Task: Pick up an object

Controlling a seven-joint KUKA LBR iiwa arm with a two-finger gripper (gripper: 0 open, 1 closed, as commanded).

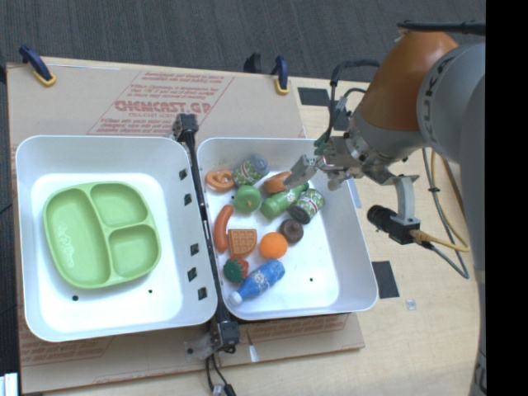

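The right bin [346, 254] holds several toy foods: a green bottle [283, 200], a green apple [247, 198], an orange ball [273, 245], a brown donut [291, 231], a blue bottle [261, 278], a waffle [242, 241] and a red sausage [222, 226]. My gripper [316, 174] hangs low over the bin's far right part, just above the green bottle and a dark can [307, 205]. Its fingers [300, 172] stand open with nothing between them.
In the left bin [33, 304] lies a green divided plate [103, 233]. A black hinge strip [195, 213] runs between the bins. A pretzel [219, 179] and a round tin [250, 170] lie at the right bin's far side. Blue clamps [281, 74] hold the cardboard base.
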